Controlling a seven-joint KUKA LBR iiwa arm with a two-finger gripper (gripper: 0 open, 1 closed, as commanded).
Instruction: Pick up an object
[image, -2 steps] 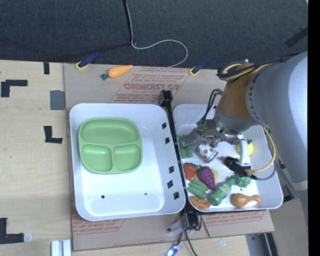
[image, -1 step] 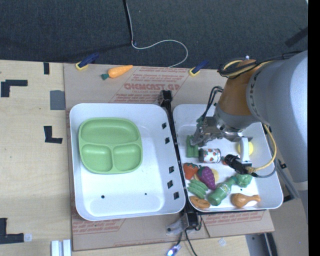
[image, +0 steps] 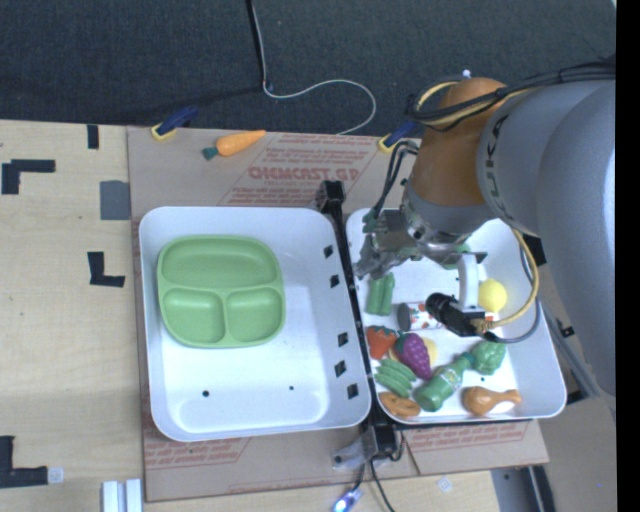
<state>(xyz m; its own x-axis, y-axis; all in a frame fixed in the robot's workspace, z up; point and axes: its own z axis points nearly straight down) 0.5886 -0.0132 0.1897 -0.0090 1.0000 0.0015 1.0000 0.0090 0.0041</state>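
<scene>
My gripper (image: 383, 256) hangs low over the back left part of the right bin (image: 535, 345), just above a green cucumber-like piece (image: 380, 296) that lies by the bin's left wall. The wrist and arm block the view of its tip. Toy foods crowd the front of this bin: a purple grape bunch (image: 412, 351), a red-orange piece (image: 380, 342), a green pea pod (image: 395, 377), a green bottle (image: 440, 388), a yellow lemon (image: 492, 294), a green broccoli (image: 487, 356) and a brown chicken leg (image: 490, 401).
The left bin (image: 180, 400) holds a green divided plate (image: 220, 290) at its back. A toy carrot (image: 235, 145) lies on the cardboard behind the bins. An orange pastry (image: 398, 406) sits at the right bin's front left corner.
</scene>
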